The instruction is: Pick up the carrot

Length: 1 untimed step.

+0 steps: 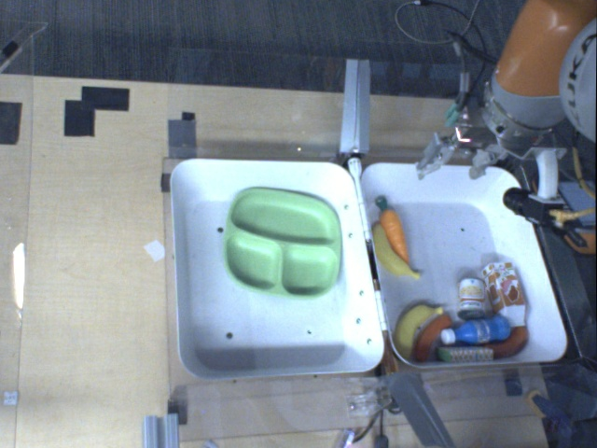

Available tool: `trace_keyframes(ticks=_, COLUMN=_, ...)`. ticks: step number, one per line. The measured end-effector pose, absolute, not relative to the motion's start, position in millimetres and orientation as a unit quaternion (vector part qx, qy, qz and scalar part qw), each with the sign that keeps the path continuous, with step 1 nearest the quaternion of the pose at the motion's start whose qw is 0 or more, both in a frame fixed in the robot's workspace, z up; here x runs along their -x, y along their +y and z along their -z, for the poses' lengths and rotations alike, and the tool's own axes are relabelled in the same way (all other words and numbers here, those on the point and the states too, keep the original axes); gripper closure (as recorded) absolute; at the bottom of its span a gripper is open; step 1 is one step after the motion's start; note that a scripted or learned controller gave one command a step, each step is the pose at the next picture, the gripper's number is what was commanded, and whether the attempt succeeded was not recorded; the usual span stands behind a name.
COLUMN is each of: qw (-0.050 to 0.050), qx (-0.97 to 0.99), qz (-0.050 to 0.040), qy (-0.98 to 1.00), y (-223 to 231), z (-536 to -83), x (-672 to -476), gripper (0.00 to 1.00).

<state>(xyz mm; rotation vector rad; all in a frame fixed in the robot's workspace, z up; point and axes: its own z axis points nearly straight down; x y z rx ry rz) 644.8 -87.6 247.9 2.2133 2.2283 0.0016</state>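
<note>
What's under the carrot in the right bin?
The carrot lies on a banana, along the right bin's left wall. The banana's upper part is covered by the carrot; whether the carrot also touches the bin floor cannot be seen.

Overhead lighting even and fairly bright; both white bins read slightly washed out, with soft grey shadow pooled along the near inner wall of the left bin and faint shadow under the green tray. Small specular glints on the metal divider between the bins and a pale reflection streak on the bench at far left. Overall resolution low and mildly soft, labels on the small packages in the right bin's near corner unreadable, the dark floor strip at top grainy.
</note>
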Motion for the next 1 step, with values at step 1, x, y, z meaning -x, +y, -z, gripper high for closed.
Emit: trace_keyframes(ticks=1, qw=0.001, qx=-0.613, qz=-0.0012, qy=0.79, y=-61.8, z=-184.4, x=-630.6, gripper=0.0)
